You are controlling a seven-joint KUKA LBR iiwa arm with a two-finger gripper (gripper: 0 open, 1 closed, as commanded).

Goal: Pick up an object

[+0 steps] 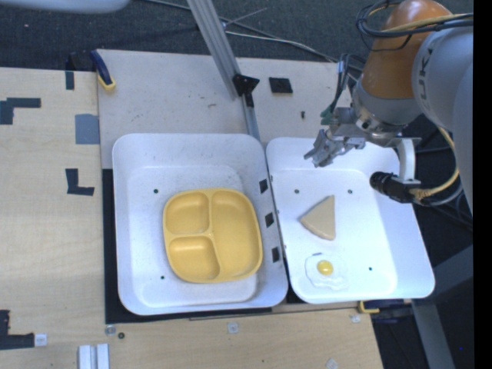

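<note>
Wedge (321,219) untouched; tool (320,153) above, apart

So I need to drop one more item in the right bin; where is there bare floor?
Right bin: bare along the right wall, beside the wedge and fried egg. The far end is crowded by the end effector. The yellow tray fills the left bin's middle.
</note>
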